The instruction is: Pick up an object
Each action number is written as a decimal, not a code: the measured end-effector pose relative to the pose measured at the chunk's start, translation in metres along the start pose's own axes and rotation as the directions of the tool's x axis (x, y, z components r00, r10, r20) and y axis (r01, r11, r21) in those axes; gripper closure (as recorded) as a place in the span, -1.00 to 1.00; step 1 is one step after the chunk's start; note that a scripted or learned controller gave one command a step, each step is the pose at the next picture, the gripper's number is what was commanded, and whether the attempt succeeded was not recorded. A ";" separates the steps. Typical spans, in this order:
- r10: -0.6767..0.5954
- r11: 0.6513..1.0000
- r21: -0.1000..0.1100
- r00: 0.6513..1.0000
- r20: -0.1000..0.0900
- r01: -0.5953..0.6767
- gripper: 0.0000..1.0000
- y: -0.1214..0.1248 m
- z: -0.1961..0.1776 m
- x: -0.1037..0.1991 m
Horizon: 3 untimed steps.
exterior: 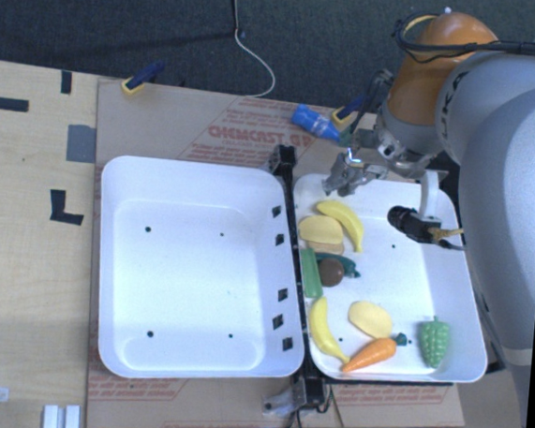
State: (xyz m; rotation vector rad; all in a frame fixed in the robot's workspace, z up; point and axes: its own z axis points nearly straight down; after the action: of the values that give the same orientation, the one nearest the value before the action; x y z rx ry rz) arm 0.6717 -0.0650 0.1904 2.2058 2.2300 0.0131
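Fingers [344,180] hung over right bin's [437,262] far left corner, just above banana [344,220]; whether spread or closed could not be told. Nothing seen between them. Carrot [370,354], green grapes [434,342] lay near front edge.

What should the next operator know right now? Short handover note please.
Gripper: low over the far end of the right bin, just above the upper banana; nothing seen between its fingers.
Things: all in the right bin, namely the upper banana, a second banana, carrot, green grapes, a pale yellow piece.
Done: no pick yet.
Left: grasp one object and lift it.
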 end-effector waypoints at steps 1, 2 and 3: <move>0.008 1.000 0.002 1.000 0.003 -0.008 1.00 -0.088 0.088 -0.059; 0.013 1.000 0.009 1.000 0.003 -0.014 1.00 -0.192 0.089 -0.043; 0.001 1.000 -0.003 1.000 0.002 -0.001 1.00 -0.107 -0.001 0.011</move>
State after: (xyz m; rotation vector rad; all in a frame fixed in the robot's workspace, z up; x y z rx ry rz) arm 0.5650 -0.0552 0.1900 2.2044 2.2263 0.0133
